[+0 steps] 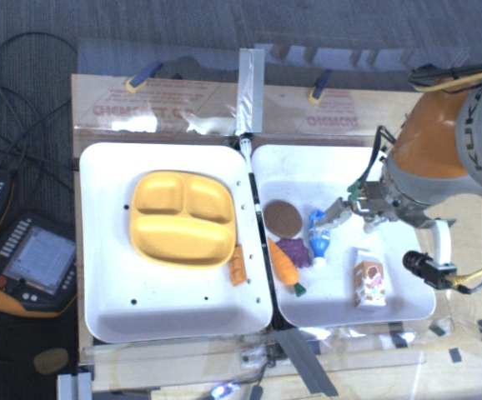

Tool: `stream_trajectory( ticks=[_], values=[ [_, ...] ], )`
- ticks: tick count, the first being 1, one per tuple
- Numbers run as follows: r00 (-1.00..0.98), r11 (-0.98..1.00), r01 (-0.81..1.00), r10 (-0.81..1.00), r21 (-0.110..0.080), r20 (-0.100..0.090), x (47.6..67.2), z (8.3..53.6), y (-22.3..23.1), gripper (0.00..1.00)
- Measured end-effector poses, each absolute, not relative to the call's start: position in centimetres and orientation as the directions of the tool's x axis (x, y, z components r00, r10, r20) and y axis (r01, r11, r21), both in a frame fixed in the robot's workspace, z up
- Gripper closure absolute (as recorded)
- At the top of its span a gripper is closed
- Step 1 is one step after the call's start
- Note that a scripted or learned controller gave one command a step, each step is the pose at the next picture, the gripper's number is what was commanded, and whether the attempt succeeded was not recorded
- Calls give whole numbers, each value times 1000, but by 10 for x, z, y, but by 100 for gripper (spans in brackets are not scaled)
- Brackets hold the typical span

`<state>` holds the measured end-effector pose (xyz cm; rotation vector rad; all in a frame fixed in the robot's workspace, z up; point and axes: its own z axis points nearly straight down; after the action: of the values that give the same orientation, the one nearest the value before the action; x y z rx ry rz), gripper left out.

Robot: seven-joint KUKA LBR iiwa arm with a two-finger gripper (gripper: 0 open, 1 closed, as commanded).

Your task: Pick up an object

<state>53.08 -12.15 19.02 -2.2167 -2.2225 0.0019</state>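
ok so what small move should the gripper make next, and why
Probably a short drop straight down onto the blue bottle. The gripper sits in the right bin just beside the bottle's top, with nothing seen between its fingers. The purple item and carrot crowd the bottle's left side, so coming in from above looks safest.
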Motion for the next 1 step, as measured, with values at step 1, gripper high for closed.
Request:
stream_trajectory(
  ticks=[1],
  values=[
    [-3,3,1000,1000,-3,1,531,190,-122,0]
  ],
)
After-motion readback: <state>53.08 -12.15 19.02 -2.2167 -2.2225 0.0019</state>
